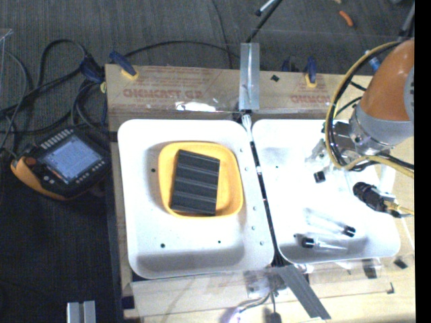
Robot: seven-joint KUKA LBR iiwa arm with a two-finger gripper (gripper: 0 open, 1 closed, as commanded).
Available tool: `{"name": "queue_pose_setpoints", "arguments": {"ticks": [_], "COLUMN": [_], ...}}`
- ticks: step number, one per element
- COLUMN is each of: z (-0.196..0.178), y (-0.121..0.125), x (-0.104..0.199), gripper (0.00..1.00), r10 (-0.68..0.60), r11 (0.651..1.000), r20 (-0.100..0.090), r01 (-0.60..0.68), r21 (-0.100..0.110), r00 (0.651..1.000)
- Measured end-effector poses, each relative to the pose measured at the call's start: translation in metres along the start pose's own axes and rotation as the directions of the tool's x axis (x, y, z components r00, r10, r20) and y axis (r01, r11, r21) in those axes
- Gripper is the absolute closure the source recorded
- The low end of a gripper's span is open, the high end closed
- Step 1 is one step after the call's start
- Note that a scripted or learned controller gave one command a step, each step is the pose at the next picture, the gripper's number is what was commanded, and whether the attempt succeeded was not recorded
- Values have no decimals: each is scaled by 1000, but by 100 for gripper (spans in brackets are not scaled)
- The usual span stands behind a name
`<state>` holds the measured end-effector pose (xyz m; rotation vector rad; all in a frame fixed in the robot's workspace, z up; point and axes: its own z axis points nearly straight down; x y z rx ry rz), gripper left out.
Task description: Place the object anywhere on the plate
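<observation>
The clear syringes (pixel 328 231) are lying nearest the camera, in the right bin (pixel 289 180). A dark ribbed block (pixel 196 181) is already resting on the yellow plate (pixel 232 180) in the left bin (pixel 135 200). The arm (pixel 387 99) is hanging over the right bin; I cannot tell the end effector's state. A descent here is risking scattering the syringes.
</observation>
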<state>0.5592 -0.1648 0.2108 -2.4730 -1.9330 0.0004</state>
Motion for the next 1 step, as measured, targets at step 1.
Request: {"name": "queue_pose_setpoints", "arguments": {"ticks": [1], "z": [0], "y": [0], "x": [0], "gripper": [0], "r10": [0], "r11": [1000], "r20": [0], "r01": [0], "r21": [0], "r00": [1000]}}
